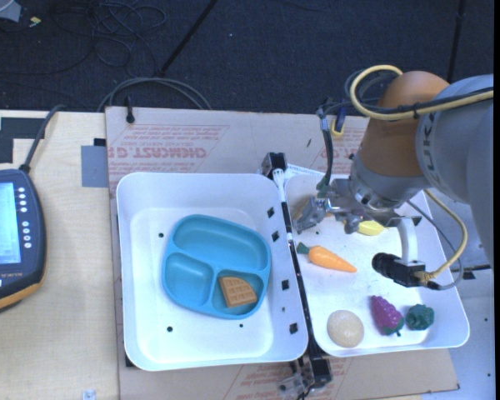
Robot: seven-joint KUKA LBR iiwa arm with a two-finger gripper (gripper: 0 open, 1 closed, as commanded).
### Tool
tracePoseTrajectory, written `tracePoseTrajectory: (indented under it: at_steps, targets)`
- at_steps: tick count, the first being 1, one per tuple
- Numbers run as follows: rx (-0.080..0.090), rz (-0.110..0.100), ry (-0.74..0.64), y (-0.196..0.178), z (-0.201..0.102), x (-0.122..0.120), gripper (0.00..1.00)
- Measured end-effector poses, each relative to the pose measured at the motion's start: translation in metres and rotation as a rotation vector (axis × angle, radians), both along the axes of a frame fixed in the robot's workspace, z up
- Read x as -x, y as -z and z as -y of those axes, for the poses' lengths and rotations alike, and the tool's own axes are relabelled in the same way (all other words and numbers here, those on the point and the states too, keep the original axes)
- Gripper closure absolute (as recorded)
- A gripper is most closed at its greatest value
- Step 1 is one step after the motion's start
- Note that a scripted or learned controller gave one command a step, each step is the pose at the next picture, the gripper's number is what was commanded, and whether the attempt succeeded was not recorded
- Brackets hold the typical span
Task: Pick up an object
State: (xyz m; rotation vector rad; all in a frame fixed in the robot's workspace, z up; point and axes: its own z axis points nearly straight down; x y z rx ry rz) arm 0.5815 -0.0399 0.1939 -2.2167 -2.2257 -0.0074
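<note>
- Two white bins are sitting side by side; the left bin [142,223] is holding a blue divided plate [217,265] with a brown cracker-like piece [237,291] lying in its lower right compartment, so that side is looking like a drop-off spot rather than the source.
- The right bin [450,327] is carrying the loose things to choose from: a carrot [332,259] near the middle, a pale egg-shaped ball [345,327], a purple bunch of grapes [386,313] and a green piece [419,316] along the near edge, well apart from one another.
- The arm is reaching in from the right, its gripper [317,211] hanging over the far left part of the right bin, just beyond the carrot's leafy end; judging by that, the carrot is the likeliest target.
- The wrist is covering the fingers, so I cannot tell how the gripper is set or whether it is holding anything.
- A yellow thing [371,228] is peeking out under the wrist, mostly hidden; its shape is unclear.
- A handheld screen [8,232] is lying at the left, partly cut off.
</note>
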Motion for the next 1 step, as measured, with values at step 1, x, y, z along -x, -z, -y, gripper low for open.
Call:
tracePoseTrajectory:
  at_steps: [1]
  targets:
    - [0.003, -0.009, -0.001, -0.0029, 0.0027, 0.0000, 1.00]
